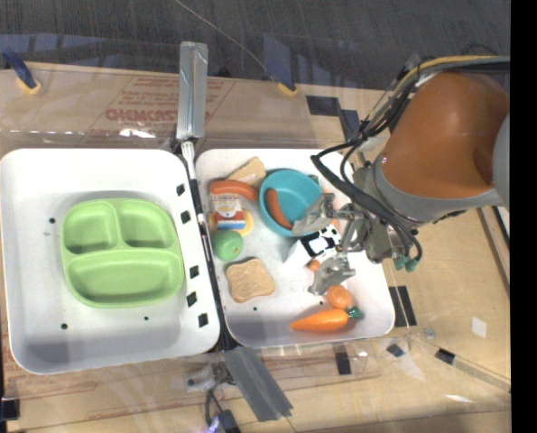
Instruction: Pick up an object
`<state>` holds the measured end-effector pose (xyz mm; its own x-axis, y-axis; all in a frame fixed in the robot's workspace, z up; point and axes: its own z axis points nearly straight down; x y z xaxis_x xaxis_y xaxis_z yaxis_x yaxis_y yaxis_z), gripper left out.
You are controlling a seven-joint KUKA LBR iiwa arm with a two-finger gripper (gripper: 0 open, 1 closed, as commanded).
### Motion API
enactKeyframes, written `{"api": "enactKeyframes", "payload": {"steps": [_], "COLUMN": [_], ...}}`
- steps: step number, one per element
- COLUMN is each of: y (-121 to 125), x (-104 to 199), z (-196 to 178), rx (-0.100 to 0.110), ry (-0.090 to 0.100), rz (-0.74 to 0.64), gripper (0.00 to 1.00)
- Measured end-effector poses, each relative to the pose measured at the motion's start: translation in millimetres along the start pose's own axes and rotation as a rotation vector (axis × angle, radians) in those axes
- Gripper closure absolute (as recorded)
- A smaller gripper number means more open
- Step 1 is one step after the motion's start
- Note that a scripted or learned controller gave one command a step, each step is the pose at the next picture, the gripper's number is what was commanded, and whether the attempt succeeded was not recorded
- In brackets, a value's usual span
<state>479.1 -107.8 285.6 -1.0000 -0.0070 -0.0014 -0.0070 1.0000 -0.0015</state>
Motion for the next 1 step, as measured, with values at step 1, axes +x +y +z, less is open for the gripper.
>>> {"api": "enactKeyframes", "payload": {"steps": [1], "y": [-6.4], "x": [-51.6], "z": [147.0], "rx": [-0.002], "ry": [0.012], "rz": [0.251], "gripper": [0.0]}}
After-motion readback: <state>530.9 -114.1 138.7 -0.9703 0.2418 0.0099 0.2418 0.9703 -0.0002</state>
